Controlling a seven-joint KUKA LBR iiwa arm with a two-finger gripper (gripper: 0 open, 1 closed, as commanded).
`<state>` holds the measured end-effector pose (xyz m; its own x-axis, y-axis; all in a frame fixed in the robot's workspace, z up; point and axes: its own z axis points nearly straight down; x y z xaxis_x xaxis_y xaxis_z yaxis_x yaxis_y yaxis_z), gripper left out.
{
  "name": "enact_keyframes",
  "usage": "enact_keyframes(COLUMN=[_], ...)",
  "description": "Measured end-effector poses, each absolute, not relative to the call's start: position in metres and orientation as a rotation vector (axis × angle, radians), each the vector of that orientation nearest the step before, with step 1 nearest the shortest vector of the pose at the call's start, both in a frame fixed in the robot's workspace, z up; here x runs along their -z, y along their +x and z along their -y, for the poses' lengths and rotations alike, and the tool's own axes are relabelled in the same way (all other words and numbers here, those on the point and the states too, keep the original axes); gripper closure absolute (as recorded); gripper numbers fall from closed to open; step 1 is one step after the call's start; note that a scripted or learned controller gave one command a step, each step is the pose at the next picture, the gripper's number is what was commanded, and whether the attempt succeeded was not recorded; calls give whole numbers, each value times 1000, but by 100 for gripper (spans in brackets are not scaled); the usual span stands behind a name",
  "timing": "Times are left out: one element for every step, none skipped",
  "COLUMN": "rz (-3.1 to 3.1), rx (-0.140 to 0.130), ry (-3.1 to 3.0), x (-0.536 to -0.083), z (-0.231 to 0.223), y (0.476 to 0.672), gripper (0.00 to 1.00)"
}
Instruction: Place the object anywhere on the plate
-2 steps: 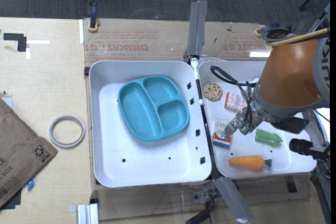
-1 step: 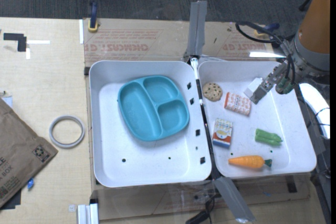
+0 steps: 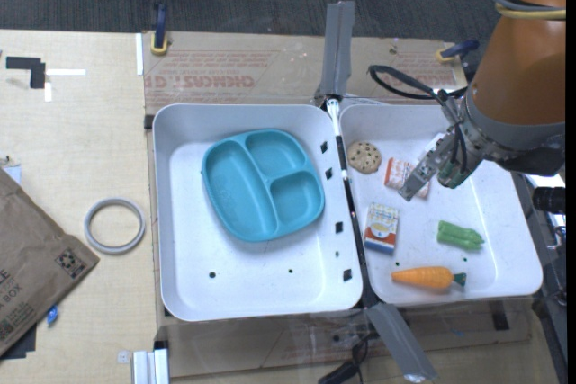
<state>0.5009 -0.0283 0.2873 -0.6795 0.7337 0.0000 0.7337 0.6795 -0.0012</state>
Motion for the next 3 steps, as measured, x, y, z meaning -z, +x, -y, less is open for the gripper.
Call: enact_keyframes(rz=[2805,2678,2672], rx=[-2,-3,-4], ry=[-1419,-1642,-1649], x=[-442,-332,-303], z=[46,21,-34], y=[492,485,488], gripper=[100,100,100])
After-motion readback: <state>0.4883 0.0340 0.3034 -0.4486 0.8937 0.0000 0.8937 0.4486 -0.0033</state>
